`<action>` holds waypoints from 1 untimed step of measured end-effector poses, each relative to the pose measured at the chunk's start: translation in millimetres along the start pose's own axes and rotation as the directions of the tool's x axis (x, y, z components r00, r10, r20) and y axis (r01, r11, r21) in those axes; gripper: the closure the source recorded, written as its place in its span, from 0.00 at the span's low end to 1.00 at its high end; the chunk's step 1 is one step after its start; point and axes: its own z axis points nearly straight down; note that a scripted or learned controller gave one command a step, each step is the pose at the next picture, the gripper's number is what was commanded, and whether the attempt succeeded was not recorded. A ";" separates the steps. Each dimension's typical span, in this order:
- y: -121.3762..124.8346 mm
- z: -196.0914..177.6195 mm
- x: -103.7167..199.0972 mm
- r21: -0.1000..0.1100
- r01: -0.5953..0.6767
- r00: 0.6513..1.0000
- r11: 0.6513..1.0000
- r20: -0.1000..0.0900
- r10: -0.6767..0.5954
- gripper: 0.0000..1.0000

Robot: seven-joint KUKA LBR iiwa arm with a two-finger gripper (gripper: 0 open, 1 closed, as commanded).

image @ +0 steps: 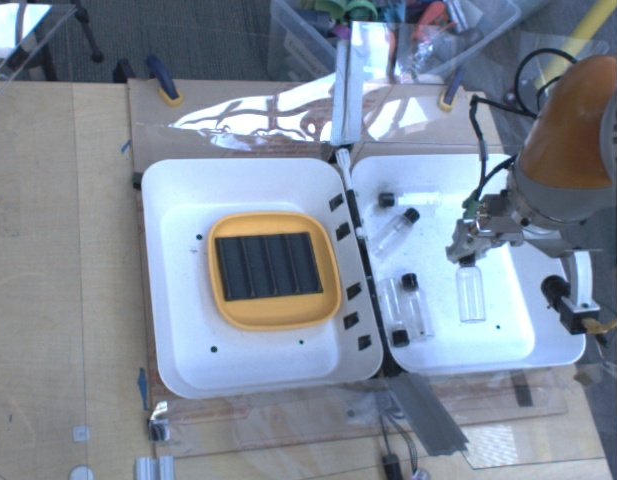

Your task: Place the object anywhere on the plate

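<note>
Vials point(471, 294) are seen lying in the right bin point(518, 343), one just below the pincer point(466, 252), untouched. The yellow plate point(275, 313) is set in the left bin point(178, 348).

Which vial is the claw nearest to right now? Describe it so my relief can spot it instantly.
Start at the right bin, the one without the yellow plate. Just below the claw a clear vial lies by itself on the white floor. The other clear vials lie nearer the divider and show black caps; on this one I see none.
</note>
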 end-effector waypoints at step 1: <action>46.2 -60.1 57.9 0.000 -0.006 1.000 1.000 0.001 0.006 1.00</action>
